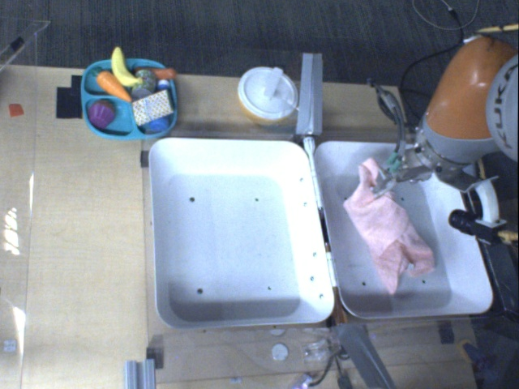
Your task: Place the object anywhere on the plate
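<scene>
Two white bins sit side by side on the counter (73,217); the right bin (466,290) holds a pink cloth (389,225), soft, light and floppy, best pinched at a raised fold. The gripper (388,178) meets its far corner.

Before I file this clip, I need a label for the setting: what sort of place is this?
Most likely a robotics lab bench for pick-and-place trials. A grey and orange arm reaches over two white bins, its gripper at a pink cloth, and a blue tray of toy food sits behind them.
</scene>
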Robot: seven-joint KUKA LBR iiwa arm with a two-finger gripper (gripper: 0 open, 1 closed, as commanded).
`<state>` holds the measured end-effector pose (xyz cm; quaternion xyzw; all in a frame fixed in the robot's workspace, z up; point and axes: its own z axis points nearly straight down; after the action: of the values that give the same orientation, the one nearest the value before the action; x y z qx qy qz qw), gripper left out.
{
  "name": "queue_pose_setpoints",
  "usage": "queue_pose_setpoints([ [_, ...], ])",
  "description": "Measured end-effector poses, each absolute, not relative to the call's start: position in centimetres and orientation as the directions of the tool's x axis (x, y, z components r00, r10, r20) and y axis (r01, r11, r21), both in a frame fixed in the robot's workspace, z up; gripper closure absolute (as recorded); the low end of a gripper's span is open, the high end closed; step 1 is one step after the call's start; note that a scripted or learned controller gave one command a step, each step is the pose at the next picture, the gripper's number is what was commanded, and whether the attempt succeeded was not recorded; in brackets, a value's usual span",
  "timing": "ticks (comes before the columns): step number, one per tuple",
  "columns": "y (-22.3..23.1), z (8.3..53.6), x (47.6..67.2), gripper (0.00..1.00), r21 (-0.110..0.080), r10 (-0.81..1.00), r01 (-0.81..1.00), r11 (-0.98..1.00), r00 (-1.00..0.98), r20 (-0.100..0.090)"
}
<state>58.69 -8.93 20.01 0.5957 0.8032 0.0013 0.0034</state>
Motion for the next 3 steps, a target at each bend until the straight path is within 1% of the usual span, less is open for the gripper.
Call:
queue_pose_setpoints([
  [1,-8.8,22.5,58.9,1.00,0.007,0.954,0.954,0.298,-0.298,-0.003],
  [2,-4.3,23.4,58.9,1.00,0.006,0.761,0.761,0.649,-0.649,-0.005],
  [3,0.3,22.6,58.6,1.00,0.005,0.447,0.447,0.894,-0.894,-0.008],
])
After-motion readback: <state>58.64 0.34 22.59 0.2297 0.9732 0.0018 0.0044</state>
